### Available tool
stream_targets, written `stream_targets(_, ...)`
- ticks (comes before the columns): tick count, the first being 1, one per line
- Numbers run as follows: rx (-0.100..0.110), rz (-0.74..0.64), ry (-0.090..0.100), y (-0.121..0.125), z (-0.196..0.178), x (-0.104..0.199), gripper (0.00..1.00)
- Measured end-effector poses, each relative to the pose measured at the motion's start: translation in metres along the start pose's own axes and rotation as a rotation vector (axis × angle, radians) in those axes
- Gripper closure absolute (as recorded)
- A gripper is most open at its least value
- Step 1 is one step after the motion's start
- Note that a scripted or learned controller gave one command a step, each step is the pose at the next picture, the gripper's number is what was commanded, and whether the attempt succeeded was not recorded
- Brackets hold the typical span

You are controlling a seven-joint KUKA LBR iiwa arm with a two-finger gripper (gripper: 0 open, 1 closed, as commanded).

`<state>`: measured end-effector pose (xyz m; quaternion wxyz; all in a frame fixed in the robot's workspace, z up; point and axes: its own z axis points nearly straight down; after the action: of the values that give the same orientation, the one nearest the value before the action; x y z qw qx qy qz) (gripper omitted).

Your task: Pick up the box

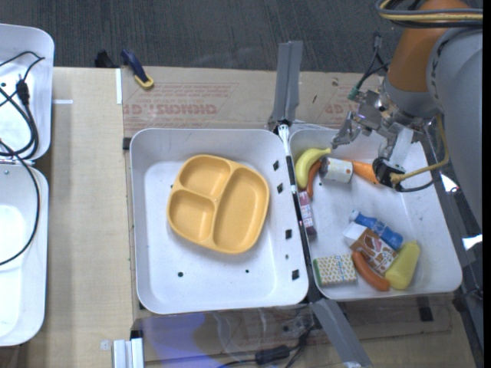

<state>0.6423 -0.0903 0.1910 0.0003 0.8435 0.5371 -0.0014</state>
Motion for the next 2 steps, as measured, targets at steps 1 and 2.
stream_targets(1,0.004,-0.180,0.000,-0.041,0.039,-0.060,0.00)
stream_targets(2,0.006,0.089,0.001,-0.062,0.064,-0.120,0.00)
